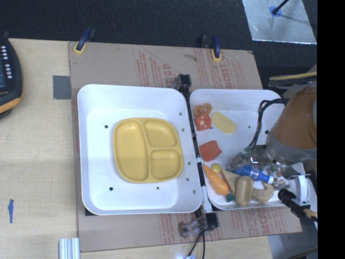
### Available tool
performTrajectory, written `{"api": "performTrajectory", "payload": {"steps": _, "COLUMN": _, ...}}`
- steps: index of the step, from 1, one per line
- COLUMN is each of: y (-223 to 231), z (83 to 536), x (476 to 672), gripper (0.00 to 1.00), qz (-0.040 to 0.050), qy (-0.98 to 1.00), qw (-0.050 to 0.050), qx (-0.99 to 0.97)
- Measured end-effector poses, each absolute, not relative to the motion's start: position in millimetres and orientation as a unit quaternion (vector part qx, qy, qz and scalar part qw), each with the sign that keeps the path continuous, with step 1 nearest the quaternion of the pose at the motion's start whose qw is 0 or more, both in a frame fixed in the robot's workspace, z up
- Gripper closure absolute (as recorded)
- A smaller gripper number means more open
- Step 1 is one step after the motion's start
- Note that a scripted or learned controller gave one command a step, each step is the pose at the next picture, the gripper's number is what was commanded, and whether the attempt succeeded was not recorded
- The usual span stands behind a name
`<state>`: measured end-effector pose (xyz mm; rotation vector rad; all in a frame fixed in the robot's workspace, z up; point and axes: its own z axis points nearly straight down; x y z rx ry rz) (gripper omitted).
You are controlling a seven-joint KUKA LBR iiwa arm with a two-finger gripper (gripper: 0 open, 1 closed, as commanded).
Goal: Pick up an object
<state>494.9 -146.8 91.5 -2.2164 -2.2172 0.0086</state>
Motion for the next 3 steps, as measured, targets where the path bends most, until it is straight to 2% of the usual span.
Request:
{"api": "performTrajectory", "payload": {"steps": 1, "y": -146.4, "z": 102.6, "x": 498.6, "gripper": 1.00, "qz": 0.0008, "qy": -0.708, "qw": 0.001, "qx": -0.706}}
{"api": "performTrajectory", "payload": {"steps": 2, "y": -204.8, "z": 210.3, "x": 480.2, "gripper": 1.00, "qz": -0.0005, "qy": -0.706, "qw": -0.005, "qx": -0.708}}
{"api": "performTrajectory", "payload": {"steps": 3, "y": -200.9, "z": 204.1, "x": 479.4, "gripper": 0.00, "qz": 0.0006, "qy": -0.708, "qw": 0.001, "qx": -0.707}}
